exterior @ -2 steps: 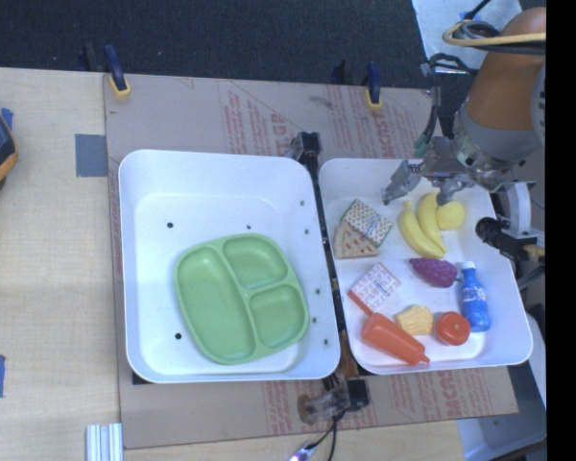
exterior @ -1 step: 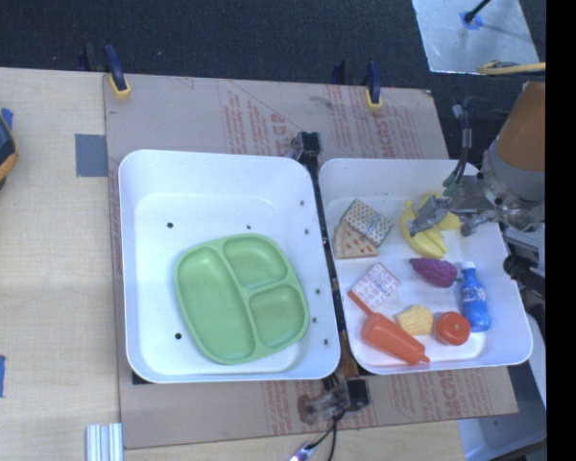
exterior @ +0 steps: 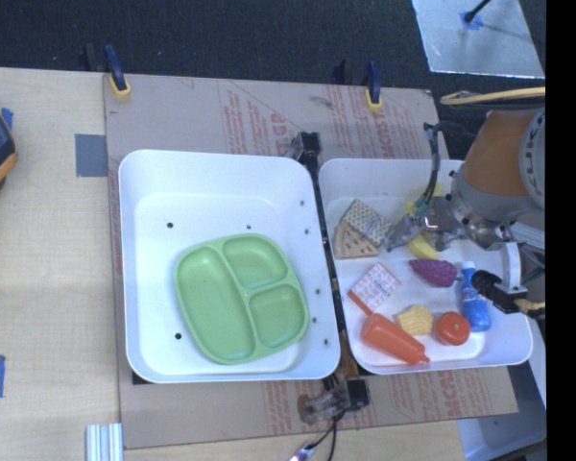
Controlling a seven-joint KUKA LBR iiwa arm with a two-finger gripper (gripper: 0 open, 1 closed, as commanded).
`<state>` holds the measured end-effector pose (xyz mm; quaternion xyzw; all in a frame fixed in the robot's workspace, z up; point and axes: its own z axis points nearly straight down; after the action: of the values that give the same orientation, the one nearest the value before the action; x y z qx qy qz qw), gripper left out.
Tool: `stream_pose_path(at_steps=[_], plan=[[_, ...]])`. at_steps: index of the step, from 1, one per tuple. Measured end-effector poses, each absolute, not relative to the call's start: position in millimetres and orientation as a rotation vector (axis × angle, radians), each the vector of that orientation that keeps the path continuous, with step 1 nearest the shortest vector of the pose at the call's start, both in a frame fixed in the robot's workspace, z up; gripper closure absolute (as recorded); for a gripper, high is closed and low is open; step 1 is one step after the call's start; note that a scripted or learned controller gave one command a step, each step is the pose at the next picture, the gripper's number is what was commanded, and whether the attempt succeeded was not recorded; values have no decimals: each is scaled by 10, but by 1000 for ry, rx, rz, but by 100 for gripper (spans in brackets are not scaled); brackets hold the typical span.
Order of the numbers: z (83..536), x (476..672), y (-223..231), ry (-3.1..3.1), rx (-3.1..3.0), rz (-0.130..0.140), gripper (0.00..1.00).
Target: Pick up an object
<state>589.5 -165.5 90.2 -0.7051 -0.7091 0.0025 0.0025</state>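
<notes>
The two-finger gripper (exterior: 410, 227), its grip state impossible to tell, is seen just beside a small yellow banana-shaped toy (exterior: 423, 249) in the right-hand shallow white bin (exterior: 384, 361).

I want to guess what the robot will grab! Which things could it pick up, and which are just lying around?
For the job: the gripper; in the right bin: carrot, tomato, corn, purple toy, blue bottle, yellow piece, sandwich wedge.

Just lying about: green divided plate in the left bin, blue clamps, grey tape.
</notes>
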Motion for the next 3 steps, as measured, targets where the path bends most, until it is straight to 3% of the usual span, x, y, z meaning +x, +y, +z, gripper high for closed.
stream_pose_path(at_steps=[1, 2, 3], plan=[[910, 6516, -1765, -2218, -2213, 12, 0], [919, 6561, -1415, -2225, -2213, 5, 0], [1026, 6561, -1426, -2228, -2209, 9, 100]])
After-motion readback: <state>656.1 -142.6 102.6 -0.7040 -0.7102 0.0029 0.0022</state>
